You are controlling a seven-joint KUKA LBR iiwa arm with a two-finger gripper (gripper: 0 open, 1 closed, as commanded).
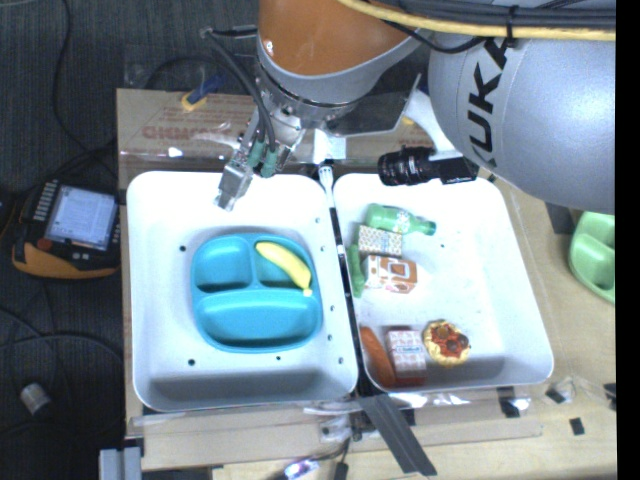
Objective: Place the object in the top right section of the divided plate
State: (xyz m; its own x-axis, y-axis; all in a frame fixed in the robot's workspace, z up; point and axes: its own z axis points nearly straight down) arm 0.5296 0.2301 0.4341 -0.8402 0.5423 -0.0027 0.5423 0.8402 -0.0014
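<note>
You have the yellow plastic banana (284,263) lying in the top right section of the blue divided plate (255,318), below and right of the grey two-finger gripper (233,190), whose grip state I cannot tell; withdraw straight up.

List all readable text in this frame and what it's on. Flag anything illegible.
"UK": large dark letters on the grey arm housing, cut off by the frame; part of a longer brand name.
Reddish print on the cardboard sheet behind the bins: too blurred to read.
Small carton in the right bin: printed pattern, no legible words.
Packet near the right bin's front: label too small to read.
Handheld screen at left: glare, unreadable.
</note>
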